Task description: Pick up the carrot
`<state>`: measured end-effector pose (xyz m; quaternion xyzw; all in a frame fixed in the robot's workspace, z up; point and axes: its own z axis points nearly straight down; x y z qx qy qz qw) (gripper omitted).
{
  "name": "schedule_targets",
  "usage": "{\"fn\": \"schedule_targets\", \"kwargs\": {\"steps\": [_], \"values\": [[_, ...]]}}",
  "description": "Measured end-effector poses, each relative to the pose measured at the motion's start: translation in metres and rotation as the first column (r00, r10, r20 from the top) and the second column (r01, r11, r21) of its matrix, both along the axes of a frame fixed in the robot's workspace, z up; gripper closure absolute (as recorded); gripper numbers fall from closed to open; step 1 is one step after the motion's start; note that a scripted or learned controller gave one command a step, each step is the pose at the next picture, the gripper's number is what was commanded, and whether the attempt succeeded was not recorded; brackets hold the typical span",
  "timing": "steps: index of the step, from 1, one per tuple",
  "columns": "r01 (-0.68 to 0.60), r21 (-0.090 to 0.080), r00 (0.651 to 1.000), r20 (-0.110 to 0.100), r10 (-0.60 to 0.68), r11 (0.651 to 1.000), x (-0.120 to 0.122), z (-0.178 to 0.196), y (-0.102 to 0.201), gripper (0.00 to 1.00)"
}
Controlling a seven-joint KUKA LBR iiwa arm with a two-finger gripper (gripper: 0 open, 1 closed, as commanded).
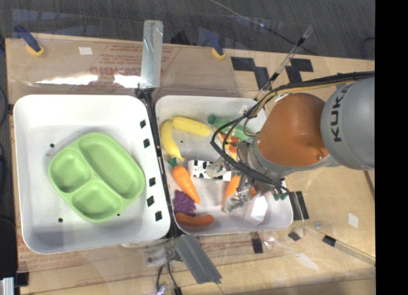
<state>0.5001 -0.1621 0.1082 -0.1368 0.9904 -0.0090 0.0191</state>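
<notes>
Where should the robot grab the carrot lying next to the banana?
Probably across the middle of the carrot, coming straight down from above. It lies flat and slanted, thick end toward the banana, thin tip near the purple toy, so the hand should close across its width.

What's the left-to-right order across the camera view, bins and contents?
Left bin → green divided plate → right bin → banana → carrot → second carrot, at the gripper → arm's orange band. Corn, purple piece and sausage overlap the banana and carrot in the order, so they're left out.
</notes>
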Motion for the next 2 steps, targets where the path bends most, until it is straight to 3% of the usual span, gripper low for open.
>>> {"fn": "schedule_targets", "kwargs": {"steps": [1,2], "values": [[-0.025,0.000,1.000,-0.010,0.025,1.000,0.025,0.000,-0.003,0.00],[0.032,0.006,0.999,-0.004,-0.032,0.999,0.009,0.000,-0.002,0.00]]}}
